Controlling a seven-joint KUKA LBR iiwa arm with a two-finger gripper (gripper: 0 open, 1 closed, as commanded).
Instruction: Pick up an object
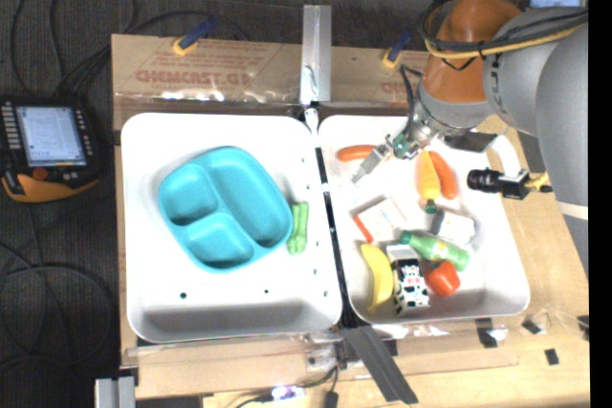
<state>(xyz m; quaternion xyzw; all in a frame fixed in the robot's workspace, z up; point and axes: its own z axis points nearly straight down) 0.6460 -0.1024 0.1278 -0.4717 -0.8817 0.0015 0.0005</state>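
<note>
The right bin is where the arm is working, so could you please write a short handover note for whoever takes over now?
Gripper: low over the far part of the right bin, nothing seen between its fingers.
Things: orange sausage-shaped toy just beside it; carrot, green bottle, banana and tomato also in that bin. Blue divided plate and green pod in the left bin.
Done: nothing lifted.
Left: grasp and lift one object.
</note>
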